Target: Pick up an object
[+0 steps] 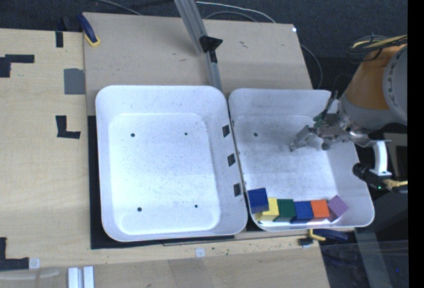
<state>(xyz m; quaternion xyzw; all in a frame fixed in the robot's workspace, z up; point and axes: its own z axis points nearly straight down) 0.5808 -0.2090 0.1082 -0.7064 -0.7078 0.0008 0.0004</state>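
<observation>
Reaching in from the right, the grey arm (377,91) with its orange band holds the gripper (306,138) above the middle of the right bin (278,104), its two fingers spread apart with nothing between them. All the blocks lie well apart from it, lined up along the near edge of that bin: a blue block (257,198) toward the near-left corner, a yellow block (268,212) touching it, then a green block (285,208), another blue block (303,210), an orange block (319,208) and a purple block (338,205) at the near-right corner. Beside it, the left bin (162,98) sits on the bench (40,141), the two rims touching. A metal pole (187,5) slants across the far edge of the bench.
</observation>
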